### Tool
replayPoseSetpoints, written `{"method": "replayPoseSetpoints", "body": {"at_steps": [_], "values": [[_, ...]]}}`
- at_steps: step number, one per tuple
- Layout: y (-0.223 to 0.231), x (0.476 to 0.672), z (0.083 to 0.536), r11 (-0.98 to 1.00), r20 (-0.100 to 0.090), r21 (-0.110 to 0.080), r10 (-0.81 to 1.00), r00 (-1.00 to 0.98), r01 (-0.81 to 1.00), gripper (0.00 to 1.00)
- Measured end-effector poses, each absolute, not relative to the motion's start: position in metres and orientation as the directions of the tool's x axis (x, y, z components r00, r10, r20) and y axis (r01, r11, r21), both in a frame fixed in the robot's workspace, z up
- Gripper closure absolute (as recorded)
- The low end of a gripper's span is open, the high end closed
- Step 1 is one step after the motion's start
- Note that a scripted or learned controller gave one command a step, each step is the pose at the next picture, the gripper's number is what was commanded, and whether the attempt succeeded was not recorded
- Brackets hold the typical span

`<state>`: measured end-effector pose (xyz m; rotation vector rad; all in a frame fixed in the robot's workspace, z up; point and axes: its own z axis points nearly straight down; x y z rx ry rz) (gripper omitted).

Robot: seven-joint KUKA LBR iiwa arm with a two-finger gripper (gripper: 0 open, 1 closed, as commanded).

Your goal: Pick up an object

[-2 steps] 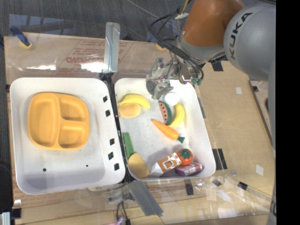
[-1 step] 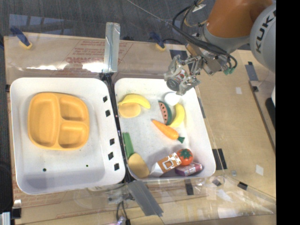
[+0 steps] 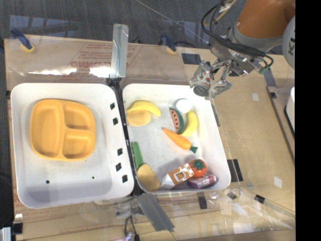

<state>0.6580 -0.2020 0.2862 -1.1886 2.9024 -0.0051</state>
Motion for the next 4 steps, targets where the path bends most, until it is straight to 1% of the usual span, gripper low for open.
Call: {"method": "replayPoseSetpoints", "body": {"at_steps": [1, 2, 3, 4], "values": [[-0.142, 0.592, 0.275, 0.701, -0.004, -0.003, -0.713, -0.701, -0.713, 1.0], [-0.091, 0.541, 0.242, 0.759, -0.002, 0.001, -0.651, -0.759, -0.651, 1.0], [-0.078, 0.545, 0.225, 0.748, 0.0, 0.002, -0.664, -0.748, -0.664, 1.0], [-0.109, 0.578, 0.28, 0.635, -0.002, -0.004, -0.773, -0.635, -0.773, 1.0]]}}
